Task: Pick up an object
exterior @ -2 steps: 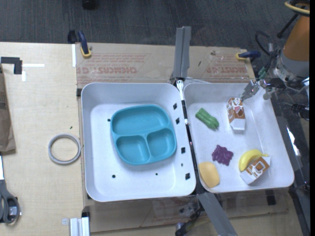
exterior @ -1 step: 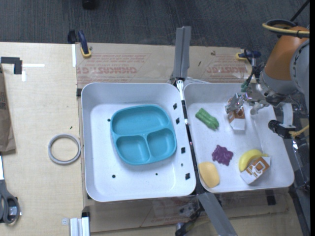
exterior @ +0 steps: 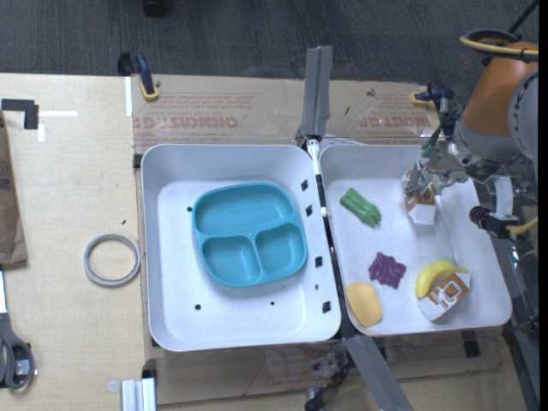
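Hand (exterior: 422, 181) upper right of frame, over right bin (exterior: 479, 319), pinching a small brown-white carton (exterior: 421, 205) between its fingers.

This looks like a robotics lab rather than a home or shop. A pale wooden bench (exterior: 68, 161) carries two shallow white bins, the left bin (exterior: 163, 255) and the right bin (exterior: 488, 306), set side by side on a sheet of printed cardboard (exterior: 223, 110) held down by clamps (exterior: 144, 75). A grey industrial arm with an orange band (exterior: 497, 92) reaches in from the right. A roll of tape (exterior: 112, 259) and scissors (exterior: 13, 358) lie on the bench, and dark carpet (exterior: 257, 15) covers the floor beyond.
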Controlling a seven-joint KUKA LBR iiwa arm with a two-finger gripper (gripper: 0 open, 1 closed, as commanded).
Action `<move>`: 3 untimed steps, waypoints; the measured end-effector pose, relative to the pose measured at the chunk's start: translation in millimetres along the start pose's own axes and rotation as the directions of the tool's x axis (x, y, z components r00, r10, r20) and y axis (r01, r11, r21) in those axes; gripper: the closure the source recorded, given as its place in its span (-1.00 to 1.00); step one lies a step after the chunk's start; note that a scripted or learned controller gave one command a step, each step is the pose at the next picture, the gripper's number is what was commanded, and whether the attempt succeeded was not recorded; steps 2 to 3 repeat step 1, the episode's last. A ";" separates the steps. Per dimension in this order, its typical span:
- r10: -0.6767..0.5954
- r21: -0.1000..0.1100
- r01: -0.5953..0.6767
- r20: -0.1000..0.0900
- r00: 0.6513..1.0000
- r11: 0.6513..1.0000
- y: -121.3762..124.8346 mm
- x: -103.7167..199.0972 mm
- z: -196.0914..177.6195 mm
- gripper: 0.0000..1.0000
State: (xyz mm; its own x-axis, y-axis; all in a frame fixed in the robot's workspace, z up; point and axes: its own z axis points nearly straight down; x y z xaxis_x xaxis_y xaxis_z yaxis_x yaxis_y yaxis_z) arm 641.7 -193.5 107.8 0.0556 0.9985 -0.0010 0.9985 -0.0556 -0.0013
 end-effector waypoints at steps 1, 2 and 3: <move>0.013 0.000 -0.013 0.000 1.000 1.000 -42.7 15.2 -115.8 1.00; 0.013 0.000 -0.013 0.000 1.000 1.000 -42.7 15.2 -115.8 1.00; 0.013 0.000 -0.013 0.000 1.000 1.000 -42.7 15.2 -115.8 1.00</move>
